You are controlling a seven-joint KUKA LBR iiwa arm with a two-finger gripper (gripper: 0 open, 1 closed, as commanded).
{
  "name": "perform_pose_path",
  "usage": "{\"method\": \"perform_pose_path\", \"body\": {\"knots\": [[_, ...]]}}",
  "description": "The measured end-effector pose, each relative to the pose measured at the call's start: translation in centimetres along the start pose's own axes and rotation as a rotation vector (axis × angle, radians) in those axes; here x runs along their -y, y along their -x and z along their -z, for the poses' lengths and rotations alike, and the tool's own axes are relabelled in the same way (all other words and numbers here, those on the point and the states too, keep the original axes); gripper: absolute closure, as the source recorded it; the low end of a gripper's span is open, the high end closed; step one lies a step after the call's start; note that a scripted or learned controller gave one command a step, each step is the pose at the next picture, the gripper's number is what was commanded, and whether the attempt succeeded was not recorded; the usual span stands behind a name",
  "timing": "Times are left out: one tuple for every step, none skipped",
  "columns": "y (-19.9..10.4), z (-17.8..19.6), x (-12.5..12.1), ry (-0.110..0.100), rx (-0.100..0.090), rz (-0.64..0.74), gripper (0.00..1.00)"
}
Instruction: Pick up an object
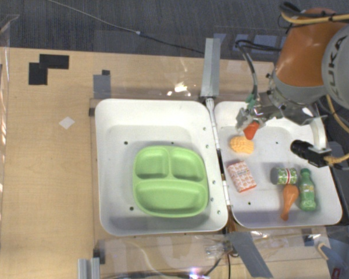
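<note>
The claw [248,116] sits low over the far left corner of the right bin [331,217], and a small red-orange piece [251,131] shows between its fingers — so the claw looks closed on that piece, though the grip is partly hidden by the wrist and I would not swear it is firm. The piece hangs at a tilt, its lower end just above or touching the bin floor; I cannot tell which.

Just beside it lies a yellow bumpy lump [242,145], and nearer the front a pink patterned box [242,176]. Toward the right side are a small can [284,175], a green bottle [306,189] and a carrot [288,200], close together. The left bin [104,156] on the counter [46,185] holds a green divided tray [170,181].

The step in hand seems to be the lift. To do it well, the arm should rise straight up, slowly — a sideways pull could twist the tilted piece out of a narrow hold, or drag it against the yellow lump or the bin's dividing wall.
</note>
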State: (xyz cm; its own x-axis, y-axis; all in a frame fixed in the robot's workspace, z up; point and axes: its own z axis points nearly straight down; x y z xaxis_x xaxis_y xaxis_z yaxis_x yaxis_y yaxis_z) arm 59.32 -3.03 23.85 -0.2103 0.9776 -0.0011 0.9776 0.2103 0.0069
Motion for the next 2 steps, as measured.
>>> {"method": "perform_pose_path", "body": {"knots": [[4.16,-0.68,1.49,-0.001,0.001,0.174,1.0],[4.14,-0.69,1.48,-0.001,0.001,0.174,0.0]]}}
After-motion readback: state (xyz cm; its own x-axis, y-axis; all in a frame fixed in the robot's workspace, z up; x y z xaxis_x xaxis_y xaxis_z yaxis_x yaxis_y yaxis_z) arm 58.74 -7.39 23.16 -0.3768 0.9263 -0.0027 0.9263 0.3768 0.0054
